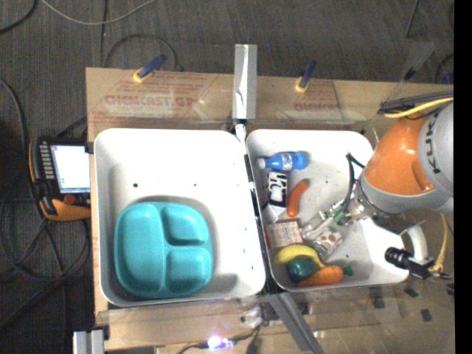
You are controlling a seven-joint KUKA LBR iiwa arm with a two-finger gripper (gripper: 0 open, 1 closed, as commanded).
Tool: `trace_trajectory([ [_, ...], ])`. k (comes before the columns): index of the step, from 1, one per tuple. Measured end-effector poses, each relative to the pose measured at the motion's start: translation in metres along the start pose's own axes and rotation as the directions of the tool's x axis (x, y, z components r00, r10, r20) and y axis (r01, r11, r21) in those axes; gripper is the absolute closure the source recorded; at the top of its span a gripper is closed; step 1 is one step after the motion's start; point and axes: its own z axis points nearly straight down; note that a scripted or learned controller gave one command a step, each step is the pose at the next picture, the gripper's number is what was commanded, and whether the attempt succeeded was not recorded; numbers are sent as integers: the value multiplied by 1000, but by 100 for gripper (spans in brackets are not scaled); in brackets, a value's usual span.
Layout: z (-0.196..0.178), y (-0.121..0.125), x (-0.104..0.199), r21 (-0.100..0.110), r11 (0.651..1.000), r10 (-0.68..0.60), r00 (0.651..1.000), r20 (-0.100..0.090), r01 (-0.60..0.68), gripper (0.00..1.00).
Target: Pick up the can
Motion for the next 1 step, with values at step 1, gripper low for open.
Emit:
trace_trajectory([
  [1, 6, -33, -20, -2, 1000, 2, 1000, 2, -2, 0],
])
